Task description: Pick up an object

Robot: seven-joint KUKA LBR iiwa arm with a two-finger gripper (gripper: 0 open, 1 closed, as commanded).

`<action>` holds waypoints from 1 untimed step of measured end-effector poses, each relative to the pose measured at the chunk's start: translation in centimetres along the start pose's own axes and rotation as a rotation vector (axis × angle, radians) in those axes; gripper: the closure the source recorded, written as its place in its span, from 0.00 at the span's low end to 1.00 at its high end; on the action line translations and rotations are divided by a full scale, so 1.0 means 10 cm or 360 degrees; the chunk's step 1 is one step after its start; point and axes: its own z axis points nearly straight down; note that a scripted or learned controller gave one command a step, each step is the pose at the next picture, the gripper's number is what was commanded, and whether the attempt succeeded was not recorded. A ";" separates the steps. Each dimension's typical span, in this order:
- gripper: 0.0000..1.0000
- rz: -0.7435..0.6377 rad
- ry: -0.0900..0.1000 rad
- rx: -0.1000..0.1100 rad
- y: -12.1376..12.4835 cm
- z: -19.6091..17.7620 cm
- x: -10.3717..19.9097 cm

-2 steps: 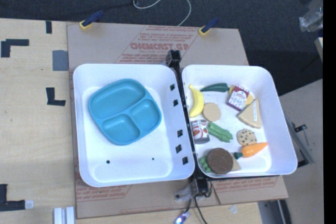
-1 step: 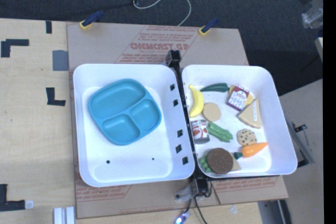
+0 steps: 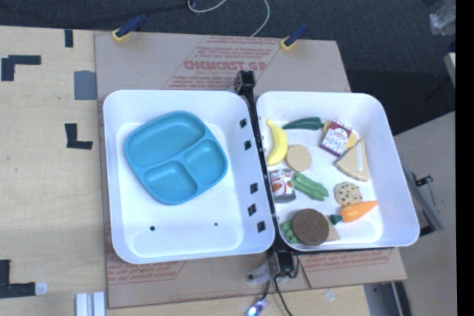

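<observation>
In the right-hand shallow white bin [image 3: 383, 115], a cluster of toy food items lies spread over the floor. A curved yellow plastic banana [image 3: 276, 142] lies near the bin's left wall, with a dark green pepper [image 3: 302, 123] just beyond its upper end. A flat, round tan biscuit [image 3: 299, 158] touches the banana's lower right side. To the right of these sits a small red-and-white carton [image 3: 336, 137], and just below it a pale wedge-shaped sandwich slice [image 3: 355, 160]. A small red-and-silver can [image 3: 282, 185] lies on its side below the banana, beside a green pea pod [image 3: 310, 186]. A speckled chocolate-chip cookie [image 3: 346, 193] lies to the right of the pod, with an orange carrot [image 3: 358, 211] just below it. A round dark brown burger patty [image 3: 309, 226] rests close to the near wall, and a small green piece [image 3: 287, 233] peeks out at its left edge.

The left-hand shallow white bin [image 3: 112, 111] holds a light blue plastic plate with three compartments [image 3: 176, 157], lying flat in the far half. The two bins touch along a row of black clips.

Both bins sit on a brown cardboard sheet [image 3: 222, 63], held at its far edge by two yellow-and-blue clamps [image 3: 129, 27]. The cardboard lies on a pale wooden surface [image 3: 44, 159] marked with black tape. A thin white cable [image 3: 229, 0] loops over the dark floor beyond.
</observation>
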 end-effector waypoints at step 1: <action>1.00 0.0000 0.0000 -0.0001 0.01 -0.10 0.00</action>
